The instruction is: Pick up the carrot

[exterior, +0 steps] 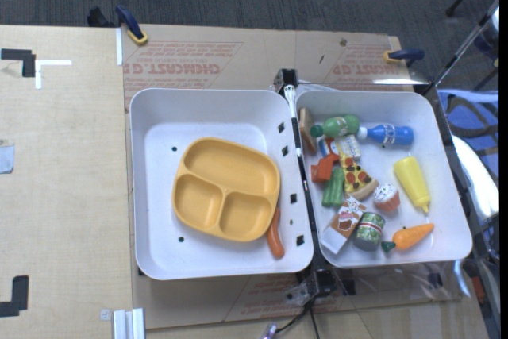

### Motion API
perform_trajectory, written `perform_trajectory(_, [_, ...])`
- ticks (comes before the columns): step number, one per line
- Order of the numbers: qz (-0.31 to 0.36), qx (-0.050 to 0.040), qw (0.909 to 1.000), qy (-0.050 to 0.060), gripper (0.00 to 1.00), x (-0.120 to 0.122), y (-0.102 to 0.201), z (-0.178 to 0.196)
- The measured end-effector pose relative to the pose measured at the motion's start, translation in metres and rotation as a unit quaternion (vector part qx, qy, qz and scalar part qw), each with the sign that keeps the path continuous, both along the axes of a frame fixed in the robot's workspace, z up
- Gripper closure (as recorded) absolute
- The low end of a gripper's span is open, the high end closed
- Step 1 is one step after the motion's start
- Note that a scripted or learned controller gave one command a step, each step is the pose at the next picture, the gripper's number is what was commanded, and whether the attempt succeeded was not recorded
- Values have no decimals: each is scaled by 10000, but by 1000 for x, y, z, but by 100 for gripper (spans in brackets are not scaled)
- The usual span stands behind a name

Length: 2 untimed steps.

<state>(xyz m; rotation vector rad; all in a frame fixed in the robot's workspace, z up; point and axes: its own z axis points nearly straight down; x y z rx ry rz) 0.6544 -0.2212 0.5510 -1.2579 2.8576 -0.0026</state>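
- Broadly, the surface (pixel 63 171) carried two white bins side by side. The left bin (pixel 151 250) held a yellow divided tray (pixel 226 188), and the right bin (pixel 444 246) held a crowd of toy foods.
- Whether the fingers stood apart or together could not be told, so places are given here by neighbours instead.
- The carrot (pixel 413 236) lay flat in the right bin's near right corner, close to the near wall. It was just beside a small green can (pixel 369 230) and below a yellow squeeze bottle (pixel 413 180).
- Its long axis ran roughly left to right, tilted slightly. The green top faced the can and the orange tip pointed toward the bin's right wall.
- Likely trouble: a descent along that axis would probably catch the can or the wall. A grip across the narrow body seemed safer.
- The tapered, smooth shape could slip out if pinched near the tip.
- A slim orange sausage (pixel 275 238) beside the tray in the left bin might be mistaken for the target.
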Motion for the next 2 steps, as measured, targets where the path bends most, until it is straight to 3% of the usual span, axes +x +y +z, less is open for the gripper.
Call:
perform_trajectory(1, [-1, 0, 10000, 3, 0, 0, 0, 0])
perform_trajectory(2, [-6, 17, 10000, -44, 100, 2, 0, 9])
